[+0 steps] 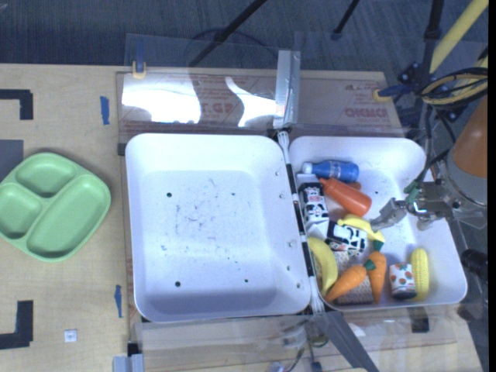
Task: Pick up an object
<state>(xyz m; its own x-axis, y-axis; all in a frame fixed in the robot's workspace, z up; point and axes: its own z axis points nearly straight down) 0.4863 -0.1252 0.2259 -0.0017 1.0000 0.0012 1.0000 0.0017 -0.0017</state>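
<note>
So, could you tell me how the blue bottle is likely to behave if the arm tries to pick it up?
The blue bottle lies on its side and looks round, so a nudge would probably roll it. Its surface seems smooth, so it may slip. It looks like a toy, likely light, and sits near the bin wall.

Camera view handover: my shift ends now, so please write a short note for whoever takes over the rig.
Gripper: over the right bin, above the toys; whether it is open or shut cannot be told, and nothing shows in its grasp.
Things: all in the right bin's left and near part: blue bottle, orange bottle, banana, carrot, corn cob. Left bin sits alongside; green divided plate is on the bench at far left.
Done: nothing lifted.
Left: grasp one object and raise it.
</note>
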